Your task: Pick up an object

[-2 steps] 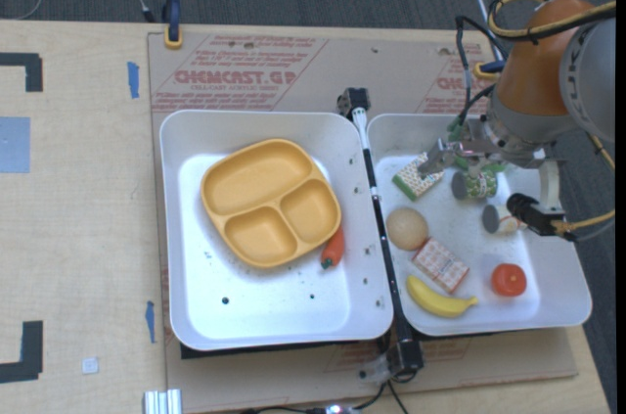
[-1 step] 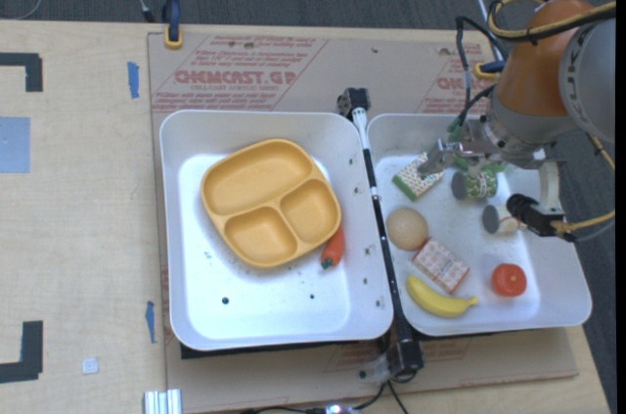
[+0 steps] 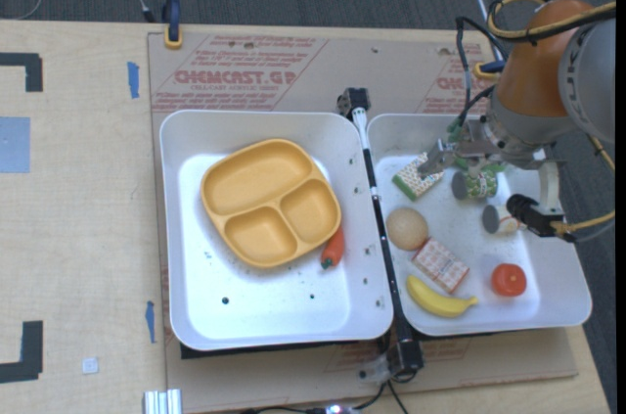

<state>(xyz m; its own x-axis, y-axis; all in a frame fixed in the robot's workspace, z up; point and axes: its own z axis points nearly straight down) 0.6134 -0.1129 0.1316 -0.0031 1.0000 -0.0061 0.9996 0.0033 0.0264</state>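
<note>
My gripper (image 3: pixel 472 173) hangs low over the back of the right bin (image 3: pixel 567 304), below the orange band of the arm. Directly under it lies a small green object (image 3: pixel 481 185), partly hidden by the gripper. A green and white wedge (image 3: pixel 416 177) rests just to its left. Further forward in the same bin are a beige bun (image 3: pixel 407 228), a red and white checkered block (image 3: pixel 440 265), a banana (image 3: pixel 440 297), a red tomato (image 3: pixel 508 279) and a small grey and cream piece (image 3: pixel 495 221).
The left bin (image 3: pixel 186 304) holds a yellow divided plate (image 3: pixel 269 202) with a small red and orange carrot (image 3: pixel 333 249) beside its right rim. A black clamp (image 3: pixel 354 101) sits at the back between the bins. Cables loop from the arm at the right.
</note>
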